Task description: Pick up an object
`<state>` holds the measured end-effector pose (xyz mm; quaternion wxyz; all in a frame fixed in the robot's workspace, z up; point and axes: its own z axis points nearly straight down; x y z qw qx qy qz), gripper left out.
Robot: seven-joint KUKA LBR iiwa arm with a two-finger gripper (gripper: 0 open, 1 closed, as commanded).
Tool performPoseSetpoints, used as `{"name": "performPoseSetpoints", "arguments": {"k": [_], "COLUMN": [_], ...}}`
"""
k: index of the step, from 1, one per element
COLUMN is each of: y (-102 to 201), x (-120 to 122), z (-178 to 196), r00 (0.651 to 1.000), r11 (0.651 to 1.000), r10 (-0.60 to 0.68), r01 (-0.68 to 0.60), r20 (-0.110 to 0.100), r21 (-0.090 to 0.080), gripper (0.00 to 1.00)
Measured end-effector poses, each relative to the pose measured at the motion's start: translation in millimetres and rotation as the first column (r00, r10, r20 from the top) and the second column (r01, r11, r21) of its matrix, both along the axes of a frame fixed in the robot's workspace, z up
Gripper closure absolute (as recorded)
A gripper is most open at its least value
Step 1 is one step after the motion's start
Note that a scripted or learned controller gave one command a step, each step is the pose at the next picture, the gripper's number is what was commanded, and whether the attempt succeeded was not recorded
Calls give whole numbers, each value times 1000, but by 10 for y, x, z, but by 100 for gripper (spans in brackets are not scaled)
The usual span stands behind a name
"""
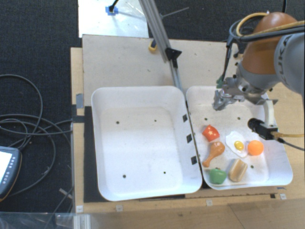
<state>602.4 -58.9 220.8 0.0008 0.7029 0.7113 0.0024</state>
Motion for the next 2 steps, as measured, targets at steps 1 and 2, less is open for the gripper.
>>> {"name": "performPoseSetpoints", "arguments": {"k": [1,2], "y": [496,1098], "x": [135,333], "z": [-76,-78], "r00": [1000,1000], "r11": [1000,1000], "r10": [-1,0], "r01": [1,0], "r20": [-2,-1], "r21": [0,1], "gripper": [100,100]}}
